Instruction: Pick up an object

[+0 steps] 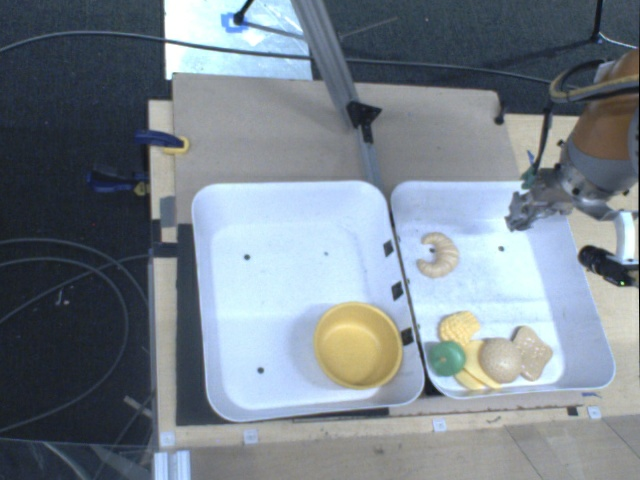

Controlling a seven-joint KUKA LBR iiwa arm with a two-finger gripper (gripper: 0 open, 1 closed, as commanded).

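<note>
A tan croissant [438, 254] lies near the middle of the right bin [560, 268]. Along that bin's front edge sits a cluster: a yellow corn piece [459, 326], a green round piece [447, 357], a beige bun [499, 359], a tan waffle-like piece [531, 351] and a yellow strip [475, 377]. A yellow bowl [358, 344] rests in the front right of the left bin [250, 268]. My gripper [522, 213] hangs over the right bin's back right part, well right of the croissant, with nothing visibly between its fingers.
A grey metal pole [335, 58] slants down from the top to the seam between the bins. The brown bench board [260, 128] extends behind the bins. Clamps [160, 143] sit at the bench's left edge. Cables lie on the dark floor to the left.
</note>
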